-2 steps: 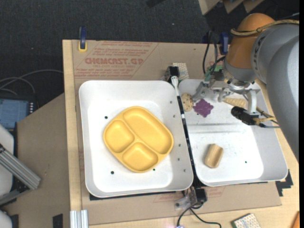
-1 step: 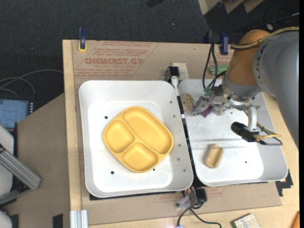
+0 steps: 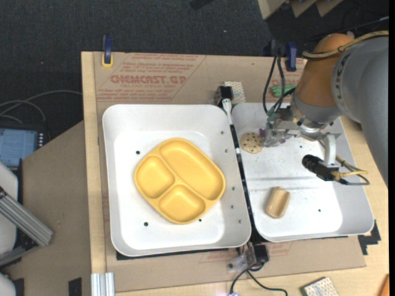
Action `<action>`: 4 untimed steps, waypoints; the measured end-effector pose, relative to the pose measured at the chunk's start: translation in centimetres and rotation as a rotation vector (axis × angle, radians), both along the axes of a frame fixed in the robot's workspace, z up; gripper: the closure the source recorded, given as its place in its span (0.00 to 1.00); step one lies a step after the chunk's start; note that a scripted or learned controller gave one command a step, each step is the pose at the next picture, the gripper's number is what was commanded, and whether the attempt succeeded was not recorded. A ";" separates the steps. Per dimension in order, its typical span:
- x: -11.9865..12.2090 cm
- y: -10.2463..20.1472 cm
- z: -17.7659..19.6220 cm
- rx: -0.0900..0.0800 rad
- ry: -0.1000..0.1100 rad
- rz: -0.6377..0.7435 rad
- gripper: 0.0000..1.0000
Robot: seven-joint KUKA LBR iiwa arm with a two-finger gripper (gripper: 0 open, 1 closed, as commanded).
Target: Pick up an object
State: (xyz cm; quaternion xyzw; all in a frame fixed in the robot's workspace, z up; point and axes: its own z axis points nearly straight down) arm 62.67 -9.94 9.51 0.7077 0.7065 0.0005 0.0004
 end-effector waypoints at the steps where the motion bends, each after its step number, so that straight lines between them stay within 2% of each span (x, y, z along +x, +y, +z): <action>1: 0.0 0.0 0.0 0.000 0.001 0.000 0.00; 2: 4.3 0.5 -0.8 -0.001 -0.008 0.003 0.00; 3: 0.1 -4.8 -0.7 0.001 -0.004 -0.001 0.00; 4: 0.6 -5.0 0.9 -0.009 -0.020 0.001 1.00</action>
